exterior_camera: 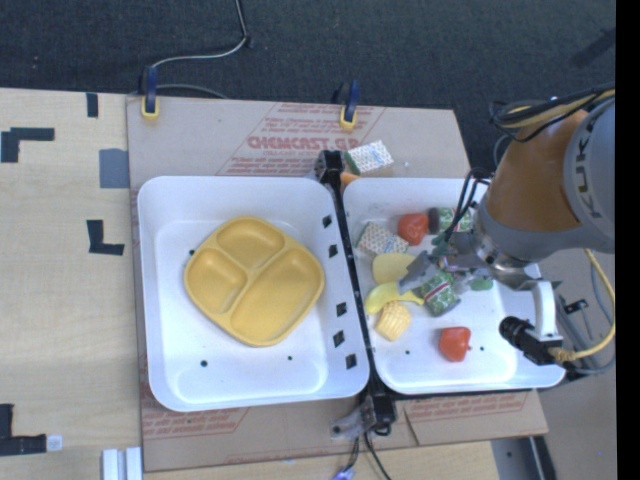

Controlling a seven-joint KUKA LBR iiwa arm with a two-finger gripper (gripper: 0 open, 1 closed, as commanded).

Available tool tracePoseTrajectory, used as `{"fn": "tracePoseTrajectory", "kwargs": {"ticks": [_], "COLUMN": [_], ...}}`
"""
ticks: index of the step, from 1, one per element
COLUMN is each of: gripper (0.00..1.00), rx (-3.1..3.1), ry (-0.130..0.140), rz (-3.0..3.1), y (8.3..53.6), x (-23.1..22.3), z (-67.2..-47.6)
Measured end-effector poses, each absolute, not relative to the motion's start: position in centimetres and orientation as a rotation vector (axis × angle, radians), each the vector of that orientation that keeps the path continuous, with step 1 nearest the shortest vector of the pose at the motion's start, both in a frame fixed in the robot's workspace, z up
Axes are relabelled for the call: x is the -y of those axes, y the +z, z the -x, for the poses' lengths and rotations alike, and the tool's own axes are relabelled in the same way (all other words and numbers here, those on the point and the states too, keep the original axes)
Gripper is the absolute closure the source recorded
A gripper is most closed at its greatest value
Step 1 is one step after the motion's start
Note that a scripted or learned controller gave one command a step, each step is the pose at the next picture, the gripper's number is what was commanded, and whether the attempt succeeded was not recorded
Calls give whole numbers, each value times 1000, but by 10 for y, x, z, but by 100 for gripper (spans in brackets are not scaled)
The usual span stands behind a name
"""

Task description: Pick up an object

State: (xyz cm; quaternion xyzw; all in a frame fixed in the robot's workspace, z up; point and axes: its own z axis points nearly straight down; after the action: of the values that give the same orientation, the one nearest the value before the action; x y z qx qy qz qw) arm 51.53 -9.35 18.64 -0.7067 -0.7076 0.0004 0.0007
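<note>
Since the toy food crowds the right bin (500, 368), I hover my tool (432, 273) over it; I cannot tell its state.

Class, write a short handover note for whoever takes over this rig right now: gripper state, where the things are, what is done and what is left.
Gripper: low over the right bin, among the toys beside the green packet; whether it holds anything cannot be told.
Right bin: red pieces at the back and the front, corn cob, banana, yellow piece and patterned packet.
Left bin: yellow divided plate.
Done: arm lowered among the toys.
Left: confirm a grasp and lift one object.
</note>
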Motion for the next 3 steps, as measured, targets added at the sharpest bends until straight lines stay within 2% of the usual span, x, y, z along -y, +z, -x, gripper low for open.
{"fn": "tracePoseTrajectory", "kwargs": {"ticks": [1,2,3], "gripper": [0,0,0], "rx": [2225,2225,2225], "ry": [-4,2,10], "rz": [2222,2229,2233], "y": [95,87,86], "x": [116,105,100], "z": [-508,-576,-630]}}
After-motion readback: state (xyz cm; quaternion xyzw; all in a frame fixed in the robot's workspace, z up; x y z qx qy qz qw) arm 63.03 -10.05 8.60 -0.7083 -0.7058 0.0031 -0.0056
